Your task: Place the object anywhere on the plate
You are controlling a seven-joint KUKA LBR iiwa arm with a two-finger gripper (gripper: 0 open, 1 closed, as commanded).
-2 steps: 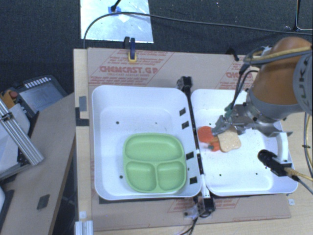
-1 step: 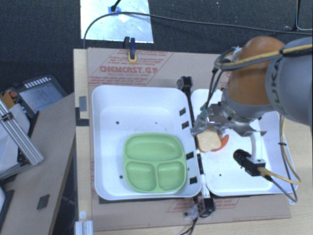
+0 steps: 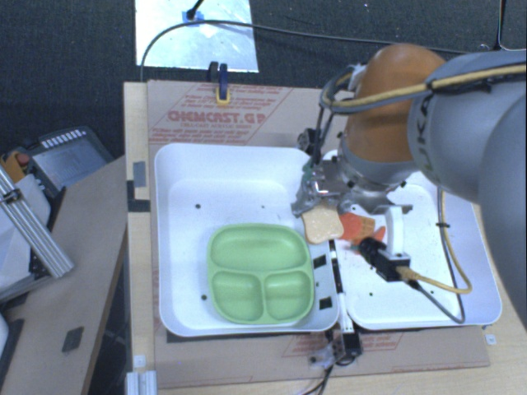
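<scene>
A green divided plate (image 3: 259, 271) lies in the left bin (image 3: 185, 220), toward its front. My gripper (image 3: 311, 197) hangs over the rim between the two bins, just past the plate's far right corner. Directly below it is a tan, toast-like piece (image 3: 321, 224), right against the gripper's lower end and over the divider; whether it is gripped or resting there I cannot tell. An orange-red object (image 3: 359, 227) lies just to the right of the tan piece in the right bin (image 3: 461, 303), partly under the wrist.
The arm's large orange and grey body covers most of the right bin's back half. A cardboard sheet (image 3: 218, 113) lies under both bins. A grey box (image 3: 70, 159) and a metal rail (image 3: 33, 229) stand off the bench to the left.
</scene>
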